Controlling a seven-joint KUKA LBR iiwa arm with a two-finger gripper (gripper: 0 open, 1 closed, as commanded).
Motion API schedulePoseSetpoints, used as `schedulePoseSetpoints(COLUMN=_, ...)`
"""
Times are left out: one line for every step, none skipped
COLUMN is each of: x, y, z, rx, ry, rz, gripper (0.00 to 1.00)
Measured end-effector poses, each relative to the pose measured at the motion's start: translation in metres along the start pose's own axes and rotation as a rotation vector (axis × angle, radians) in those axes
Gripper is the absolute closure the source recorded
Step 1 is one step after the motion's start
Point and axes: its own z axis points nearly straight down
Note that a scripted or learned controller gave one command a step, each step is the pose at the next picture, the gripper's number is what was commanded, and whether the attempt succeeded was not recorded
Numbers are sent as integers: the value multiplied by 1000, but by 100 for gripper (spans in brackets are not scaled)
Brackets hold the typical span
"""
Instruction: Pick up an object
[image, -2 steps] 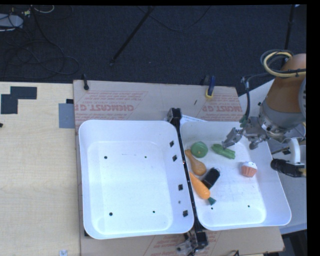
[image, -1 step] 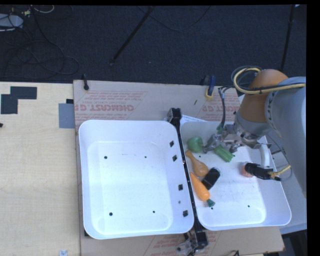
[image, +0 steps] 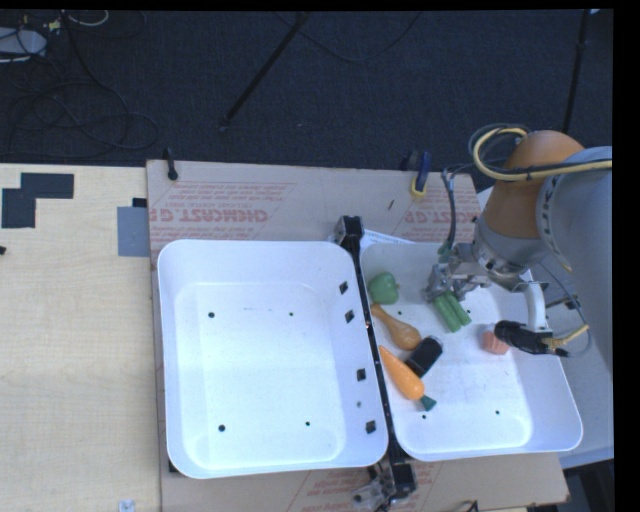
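Because the arm reaches in from the right, the tool is placed over the upper middle of the right bin, directly above a green ridged object that lies just beneath its tip. Whether contact has been made cannot be told, and the opening of the tool cannot be told either, since the metal parts are seen as one small cluster; nothing is seen to be carried. The green object is judged to be the likeliest target, being nearest the tip.

The other candidates are gathered in the left half of the same bin. A round green piece is set near the dividing edge; a tan, gourd-shaped piece lies just below it; a black block rests beside an orange carrot-like piece, the 2 apparently touching. A small pink piece lies apart to the right, near a black fitting on the arm. Crowding among the middle pieces is judged to make a clean grasp there harder.

The left bin is seen with only a few dark specks on its floor. Both bins are carried on a sheet of brown cardboard with reversed printing, laid on a pale wooden counter marked with dark patches. Beyond the counter a dark carpeted floor with loose cables is seen.
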Motion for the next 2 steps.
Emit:
schedulePoseSetpoints(x=73, y=-49, z=10, rx=0, ry=-1, rz=-1, gripper=100)
schedulePoseSetpoints(x=145, y=-79, z=-96, rx=-6, ry=5, rz=-5, gripper=100)
